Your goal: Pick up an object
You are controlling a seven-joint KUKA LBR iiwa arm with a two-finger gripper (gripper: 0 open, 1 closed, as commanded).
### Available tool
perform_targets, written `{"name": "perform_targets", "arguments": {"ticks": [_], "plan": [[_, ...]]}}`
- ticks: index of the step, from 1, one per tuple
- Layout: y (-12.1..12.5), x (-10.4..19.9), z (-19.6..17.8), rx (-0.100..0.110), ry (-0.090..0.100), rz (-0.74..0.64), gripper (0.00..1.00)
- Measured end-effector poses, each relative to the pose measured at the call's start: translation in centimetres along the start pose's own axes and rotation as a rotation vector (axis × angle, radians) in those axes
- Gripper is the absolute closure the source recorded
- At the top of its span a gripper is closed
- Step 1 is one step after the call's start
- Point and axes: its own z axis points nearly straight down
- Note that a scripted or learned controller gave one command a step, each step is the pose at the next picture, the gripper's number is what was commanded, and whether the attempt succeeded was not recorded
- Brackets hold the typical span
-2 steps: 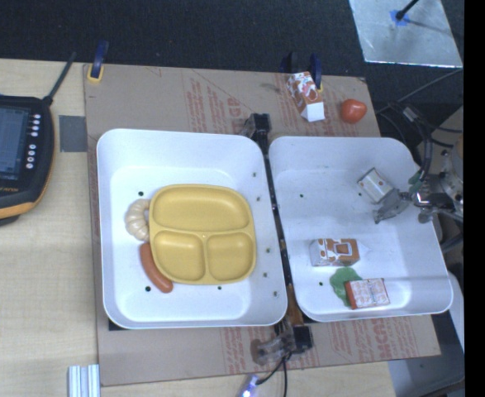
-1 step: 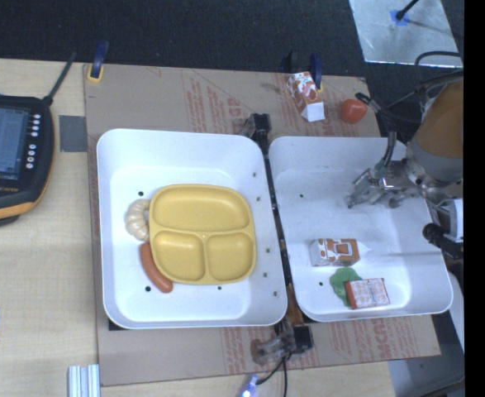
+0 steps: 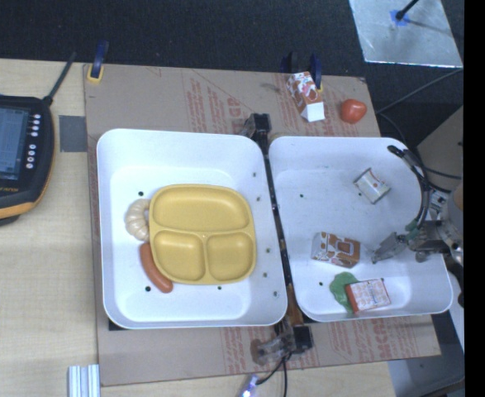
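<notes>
Hand (image 3: 388,249) down low at the right bin's (image 3: 308,160) right side, fingers spread and gripping nothing; brown patterned carton (image 3: 336,249) just to its left, not touching; red-and-white box (image 3: 368,294) leaning on a green lump (image 3: 341,287) near the front; small grey box (image 3: 372,185) further back; yellow tray (image 3: 202,232) over in the left bin (image 3: 118,160).

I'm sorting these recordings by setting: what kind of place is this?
Probably a robotics lab test bench, not a home: two white bins sit on cardboard, clamped at the edges, a robot teach pendant lies at the left, and toy food like a yellow divided plate fills the bins.
</notes>
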Motion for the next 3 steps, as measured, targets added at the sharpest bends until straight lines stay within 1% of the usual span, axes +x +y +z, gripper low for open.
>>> {"name": "perform_targets", "arguments": {"ticks": [1, 2, 3], "plan": [[7.9, 1.1, 4.6, 0.0, -0.001, -0.003, 0.0], [17.5, 5.5, 4.6, 0.003, 0.0, 0.001, 0.0], [0.0, 7.4, -1.5, 0.001, 0.0, -0.001, 0.0]]}}
